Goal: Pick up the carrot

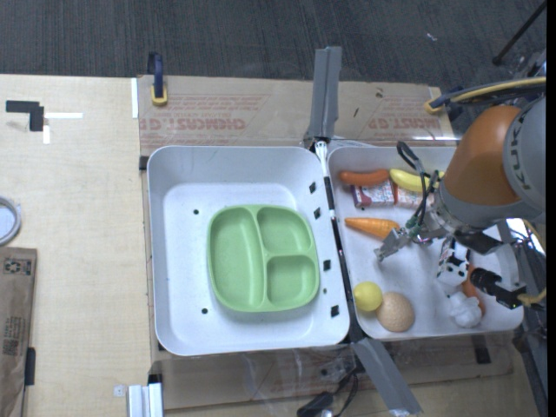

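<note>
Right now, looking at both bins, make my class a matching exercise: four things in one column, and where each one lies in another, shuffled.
Things:
1. green tray
2. carrot
3. banana
4. lemon

Places:
A. near front of right bin, beside the egg
B. far end of right bin
C. middle of left bin
D. right bin, just left of the hand

Pairs: 1-C, 2-D, 3-B, 4-A

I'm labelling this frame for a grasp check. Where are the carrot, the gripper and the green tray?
carrot [372, 227]: camera view, middle of its orange body, right bin.
gripper [388, 246]: camera view, midway between its fingertips, just below the carrot.
green tray [233, 268]: camera view, floor of its large left compartment, left bin.
</note>
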`<state>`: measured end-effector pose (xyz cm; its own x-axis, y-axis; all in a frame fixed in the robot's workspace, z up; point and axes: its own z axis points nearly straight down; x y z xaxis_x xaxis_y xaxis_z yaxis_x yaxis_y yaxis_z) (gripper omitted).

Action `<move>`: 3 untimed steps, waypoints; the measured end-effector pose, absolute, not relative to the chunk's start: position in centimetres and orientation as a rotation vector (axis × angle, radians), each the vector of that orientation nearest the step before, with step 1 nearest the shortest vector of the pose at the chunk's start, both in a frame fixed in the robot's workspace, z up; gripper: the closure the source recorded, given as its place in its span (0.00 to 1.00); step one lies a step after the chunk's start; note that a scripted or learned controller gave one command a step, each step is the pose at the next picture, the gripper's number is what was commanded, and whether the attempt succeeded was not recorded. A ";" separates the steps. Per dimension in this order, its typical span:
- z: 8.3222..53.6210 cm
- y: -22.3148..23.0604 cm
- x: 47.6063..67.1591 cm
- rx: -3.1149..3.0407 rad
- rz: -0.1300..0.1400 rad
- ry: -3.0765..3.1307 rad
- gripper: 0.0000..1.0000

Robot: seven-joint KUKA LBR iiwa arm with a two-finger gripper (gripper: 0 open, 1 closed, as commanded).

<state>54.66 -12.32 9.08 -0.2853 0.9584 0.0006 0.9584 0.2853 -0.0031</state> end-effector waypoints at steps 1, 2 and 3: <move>9.1 -10.8 53.0 -1.999 0.003 -2.420 0.00; 9.1 -10.3 54.7 -1.920 0.001 -2.487 0.00; 9.2 -11.2 60.2 -1.838 0.001 -2.549 0.00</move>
<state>60.24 -11.25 9.20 -0.3156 0.9489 -0.0014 0.9489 0.3156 0.0000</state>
